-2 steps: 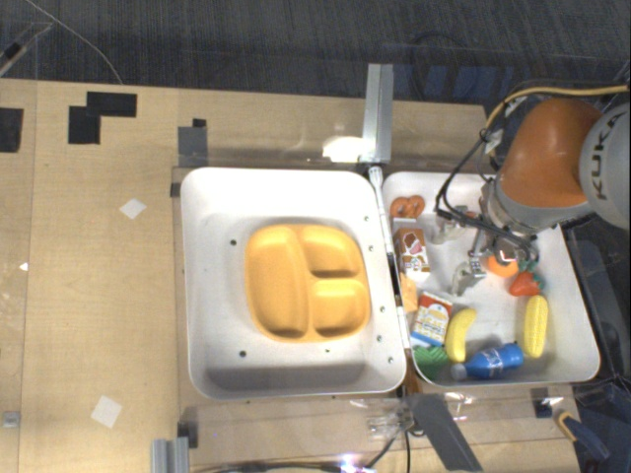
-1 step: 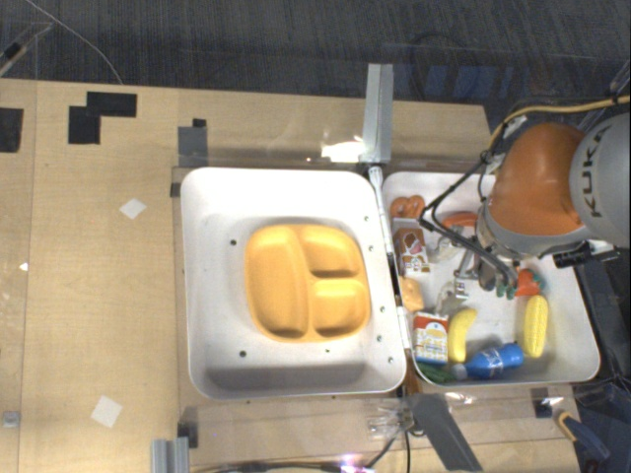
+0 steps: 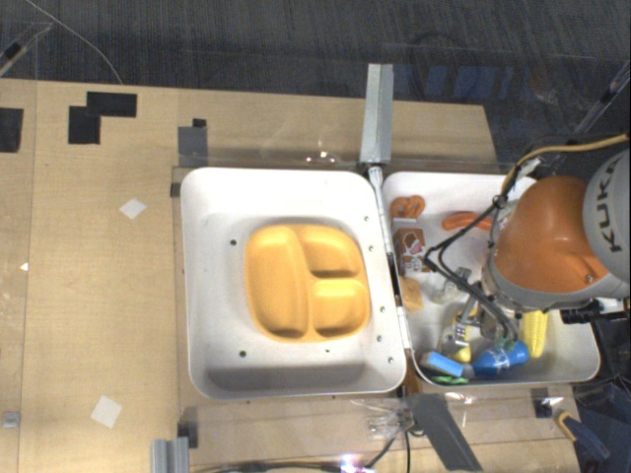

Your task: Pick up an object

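Observation:
My gripper [image 3: 470, 323] reaches down into the right bin [image 3: 582, 368], under the arm's orange band [image 3: 547, 235]. It sits low among the toys, just above a blue bottle-like object [image 3: 500, 360] and left of a yellow corn cob [image 3: 534, 334]. A small light-blue piece [image 3: 443, 365] and a green scrap [image 3: 455, 378] lie at the bin's front edge. Farther back are a pretzel [image 3: 407, 206], an orange sausage-like piece [image 3: 461, 221], a brown packet [image 3: 410, 245] and a pale cracker [image 3: 411, 292]. The arm hides much of the bin's right half.
The left bin [image 3: 212, 363] holds a yellow divided tray [image 3: 306, 280] in its middle. A metal divider post [image 3: 377, 116] stands behind the wall between the bins. Cables [image 3: 449, 264] loop from the wrist over the right bin. Wooden bench surrounds the bins.

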